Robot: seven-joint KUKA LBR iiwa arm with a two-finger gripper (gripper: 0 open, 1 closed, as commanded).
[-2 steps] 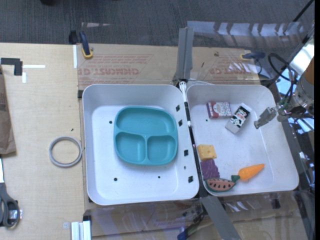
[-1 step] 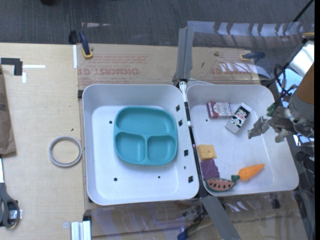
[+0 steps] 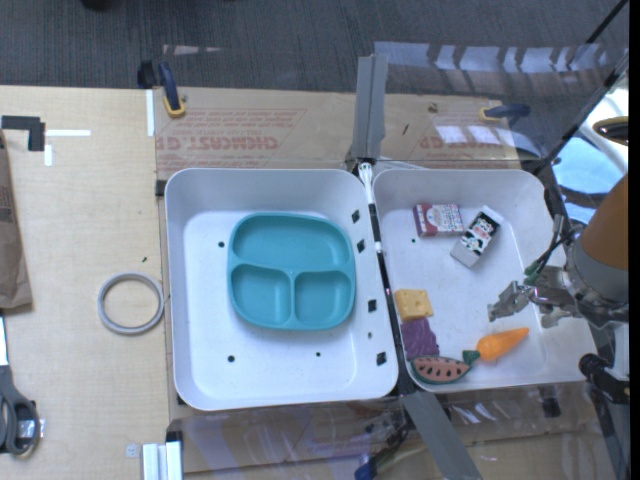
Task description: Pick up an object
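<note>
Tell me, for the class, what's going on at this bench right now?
A robot arm reaches in from the right, its hand low over the right bin, just above a toy carrot. Nothing is visibly held yet. Also in that bin are a watermelon slice, a purple piece, a cracker and two small cartons. The left bin holds a teal divided plate.

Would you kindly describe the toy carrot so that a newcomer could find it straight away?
Start at the right-hand white bin. Along its near edge lie a watermelon slice and, to that slice's right, the carrot, just below the arm's tool. It is the only plain orange, tapered piece there; the slice is red and green, and the cracker is square.
</note>
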